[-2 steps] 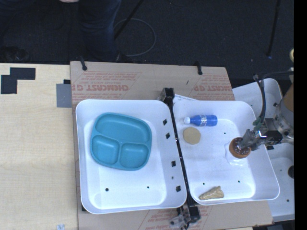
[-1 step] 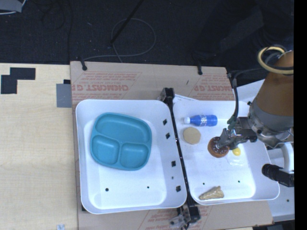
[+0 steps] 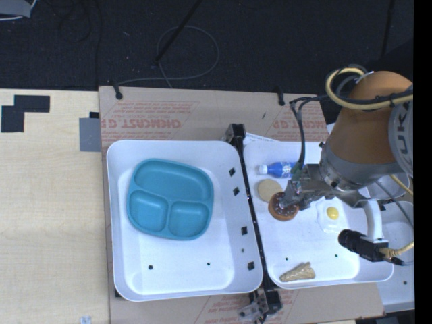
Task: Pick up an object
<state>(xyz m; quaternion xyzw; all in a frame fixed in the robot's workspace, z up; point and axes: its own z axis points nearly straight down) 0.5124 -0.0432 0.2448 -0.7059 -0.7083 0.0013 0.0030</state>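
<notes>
The grey arm (image 3: 368, 137) with its orange band reaches in from the right over the right bin (image 3: 327, 260), 1 of 2 shallow white bins sitting side by side on a cardboard sheet (image 3: 182, 117) on the counter (image 3: 47, 214). The pincer (image 3: 291, 196) hangs at the left half of this bin, directly above a brown ring (image 3: 284, 212). Whether the pincer is released or clenched cannot be told from this slant, and nothing is seen grasped in it.

The brown ring is small, round and dark chocolate in colour, with a paler spot at its centre, like a toy doughnut. It lies flat on the bin floor, its upper edge partly covered by the pincer. Just beside it, up and to the left, lies a flat tan disc (image 3: 268, 189); the 2 are touching or nearly so. Above the disc lies a small bottle (image 3: 277, 169) with a blue label, on its side. To the right of the ring is a toy fried egg (image 3: 331, 214), white with a yellow yolk. Near the bin's front rim lies a tan wedge (image 3: 298, 272), well apart from the ring.

The left bin (image 3: 135, 275) holds 1 blue tray (image 3: 170, 198) with 3 compartments.
</notes>
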